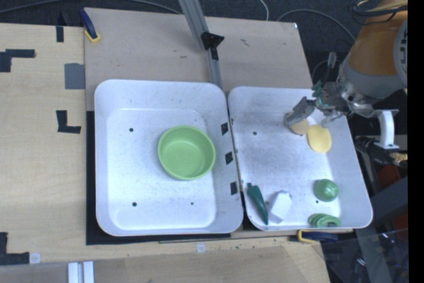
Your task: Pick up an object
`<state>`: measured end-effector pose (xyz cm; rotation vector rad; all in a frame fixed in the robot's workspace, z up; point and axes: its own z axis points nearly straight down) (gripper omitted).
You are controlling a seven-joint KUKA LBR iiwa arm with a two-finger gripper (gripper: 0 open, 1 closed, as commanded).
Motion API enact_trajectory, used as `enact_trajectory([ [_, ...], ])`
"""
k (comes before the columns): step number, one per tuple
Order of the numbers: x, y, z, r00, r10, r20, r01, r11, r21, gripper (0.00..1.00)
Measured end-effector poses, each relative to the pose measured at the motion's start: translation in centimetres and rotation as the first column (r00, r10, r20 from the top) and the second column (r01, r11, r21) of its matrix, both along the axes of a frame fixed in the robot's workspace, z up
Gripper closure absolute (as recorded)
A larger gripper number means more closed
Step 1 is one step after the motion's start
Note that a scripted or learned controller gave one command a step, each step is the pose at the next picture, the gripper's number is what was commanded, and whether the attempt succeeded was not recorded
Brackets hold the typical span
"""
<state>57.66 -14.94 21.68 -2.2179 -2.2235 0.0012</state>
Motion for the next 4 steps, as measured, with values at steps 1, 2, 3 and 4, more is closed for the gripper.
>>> enact_trajectory([
  [1,0.0,0.0,0.0,1.0,0.0,0.0,0.0,1.0,0.0,0.0],
  [2,-0.9,-0.3,-6.0,1.0,-0.002,-0.006,0.002,1.0,0.0,0.0],
  [3,-1.2,0.3,-10.5,1.0,-0.001,-0.006,0.001,1.0,0.001,0.0],
  [4,-1.2,0.3,-12.9,1.0,-0.001,0.0,0.001,1.0,-0.001,0.0],
])
